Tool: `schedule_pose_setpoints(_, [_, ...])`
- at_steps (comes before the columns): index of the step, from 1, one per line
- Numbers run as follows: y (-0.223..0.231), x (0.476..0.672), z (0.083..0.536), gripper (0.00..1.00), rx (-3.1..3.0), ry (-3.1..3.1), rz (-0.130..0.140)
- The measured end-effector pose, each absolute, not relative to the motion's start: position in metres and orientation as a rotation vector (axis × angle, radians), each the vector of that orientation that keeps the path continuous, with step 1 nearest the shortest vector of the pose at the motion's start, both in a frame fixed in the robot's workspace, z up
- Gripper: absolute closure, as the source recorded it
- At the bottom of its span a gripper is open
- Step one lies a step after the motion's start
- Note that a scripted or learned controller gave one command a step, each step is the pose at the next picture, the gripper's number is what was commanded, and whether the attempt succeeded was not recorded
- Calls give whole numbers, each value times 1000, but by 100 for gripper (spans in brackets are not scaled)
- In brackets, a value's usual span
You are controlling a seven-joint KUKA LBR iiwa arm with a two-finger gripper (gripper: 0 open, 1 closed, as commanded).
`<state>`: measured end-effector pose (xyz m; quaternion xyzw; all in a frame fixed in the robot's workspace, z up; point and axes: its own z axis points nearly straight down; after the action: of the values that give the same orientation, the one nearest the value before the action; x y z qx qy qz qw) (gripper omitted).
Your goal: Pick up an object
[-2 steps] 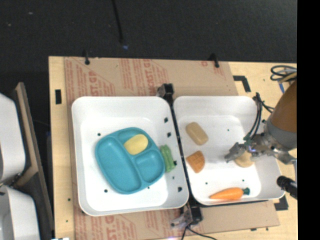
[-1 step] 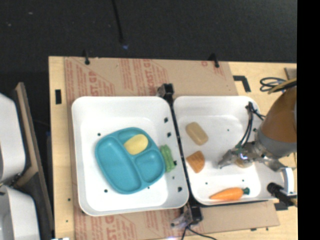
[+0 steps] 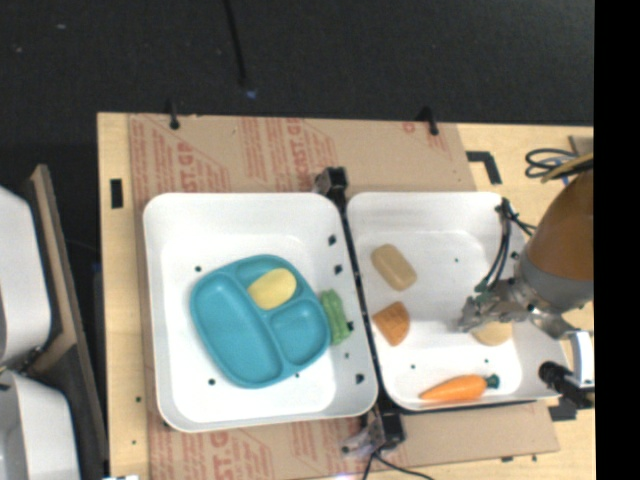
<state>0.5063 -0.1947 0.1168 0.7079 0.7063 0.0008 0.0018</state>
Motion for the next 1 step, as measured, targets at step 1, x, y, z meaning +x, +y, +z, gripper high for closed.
schedule_pose_setpoints(1, [-197, 508, 180, 100, 2217, 2217, 5])
